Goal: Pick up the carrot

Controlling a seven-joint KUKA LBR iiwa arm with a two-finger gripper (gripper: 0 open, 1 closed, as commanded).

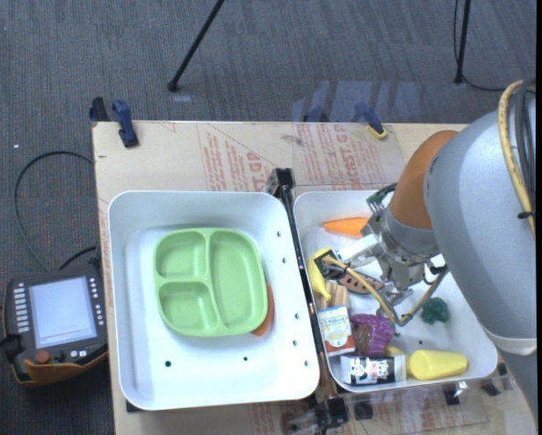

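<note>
Carrot: the carrot (345, 227) lies flat at the far end of the right bin (475, 338), thick end left, tip pointing right toward the arm.
Neighbours: bare white floor on its left and near sides; the gripper housing sits just beside its tip. A banana (319, 275) lies a little nearer, apart from it.
Gripper: the gripper (393, 284) hangs low over the middle of the right bin, nearer than the carrot. Whether it is spread or closed I cannot tell from here; nothing is visibly held.
Clutter: under and around the gripper are a purple item (372, 331), a small carton (334, 326), a dark bottle (372, 368), a yellow lemon-like piece (437, 364) and a green broccoli-like piece (435, 311).
Left bin: the left bin (130, 352) holds a green divided plate (209, 282) over something orange.
Handling: it looks like a toy, so probably light, stiff and smooth. The taper is the worry: a pinch near the tip could squeeze it out sideways.
Hold: across the thick half, fingers on the far and near sides, seems best.
Risk: light as it is, a glancing touch could roll it against the far wall.
</note>
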